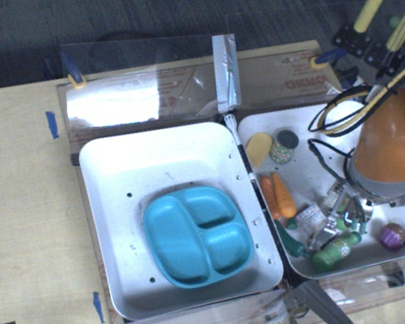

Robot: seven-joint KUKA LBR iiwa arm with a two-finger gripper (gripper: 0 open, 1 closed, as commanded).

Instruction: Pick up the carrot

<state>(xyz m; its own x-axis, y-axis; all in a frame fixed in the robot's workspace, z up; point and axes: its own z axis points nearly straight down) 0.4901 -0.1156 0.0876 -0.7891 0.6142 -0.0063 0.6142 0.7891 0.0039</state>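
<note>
The orange, tapered carrot (279, 196) lay lengthwise along the left wall of the right-hand shallow white bin (326, 271), just beside the divider, with a flat yellow round piece (259, 145) and a small grey-lidded jar (285, 144) beyond its far end. The grey arm with its orange band (395, 146) reached in from the right, and its metal pincer (335, 221) hung low over the bin's near corner, beside a green vegetable-like item (336, 250) and near a purple one (391, 236). Whether the pincer was spread or pressed together could not be told; the metalwork and clutter blurred into each other there, and nothing could be seen pinched in it.

The carrot sat apart from the pincer, to its left, so the pick looked not yet made. The chief risk, as I judged it, was the wall: the carrot rested so near the bin's edge that one finger might strike the rim or find no room on that side. A descent where the pincer hung would more likely catch the green item instead. The left bin (110, 212) held a blue divided plate (198, 232), well away from all this.
</note>
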